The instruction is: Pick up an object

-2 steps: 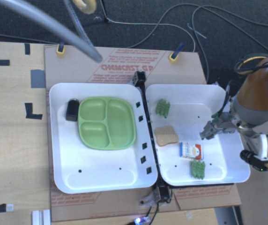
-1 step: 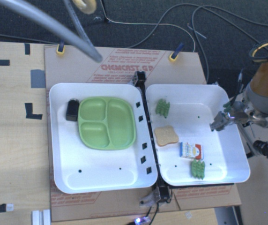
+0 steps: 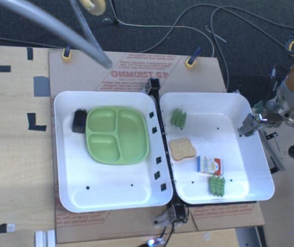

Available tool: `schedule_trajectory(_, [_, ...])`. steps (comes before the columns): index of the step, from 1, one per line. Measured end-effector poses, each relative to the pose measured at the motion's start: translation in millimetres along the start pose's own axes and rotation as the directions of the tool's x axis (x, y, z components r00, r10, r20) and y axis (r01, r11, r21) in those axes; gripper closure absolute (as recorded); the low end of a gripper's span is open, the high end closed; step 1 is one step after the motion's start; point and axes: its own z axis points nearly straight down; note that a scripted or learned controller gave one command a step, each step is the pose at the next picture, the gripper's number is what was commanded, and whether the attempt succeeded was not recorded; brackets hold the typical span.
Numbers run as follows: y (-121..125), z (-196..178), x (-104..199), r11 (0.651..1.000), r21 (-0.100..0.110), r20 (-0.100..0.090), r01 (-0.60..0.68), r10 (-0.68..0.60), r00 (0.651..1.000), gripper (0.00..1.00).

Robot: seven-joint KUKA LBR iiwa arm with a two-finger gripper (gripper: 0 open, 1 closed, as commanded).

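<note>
In the left bin [image 3: 65, 153] there's a green divided plate [image 3: 117, 135] taking up most of the middle, with a small black block [image 3: 79, 121] touching its left edge. The right bin [image 3: 239, 107] has the pickable stuff: a green leafy toy [image 3: 178, 118] near the top left, a tan bread slice [image 3: 182, 148] right by the divider, a small white carton with red and blue print [image 3: 209, 165] just past it, and another green piece [image 3: 217, 186] near the front wall. They're all lying loose, slightly apart from each other. The end effector [image 3: 250, 125] sits over the right bin's far right rim, away from everything; can't tell how it's set, honestly. That bin's upper right floor is bare white. Both bins sit on a cardboard-covered surface [image 3: 136, 68].
</note>
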Motion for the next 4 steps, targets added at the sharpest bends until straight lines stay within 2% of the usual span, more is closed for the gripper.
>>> schedule_trajectory(2, [20.0, 12.6, 123.4, 1.000, 0.005, -0.003, 0.006, -0.006, 1.000, 1.00])
schedule_trajectory(4, [13.6, 15.4, 225.1, 1.000, 0.006, -0.003, 0.005, -0.005, 1.000, 1.00])
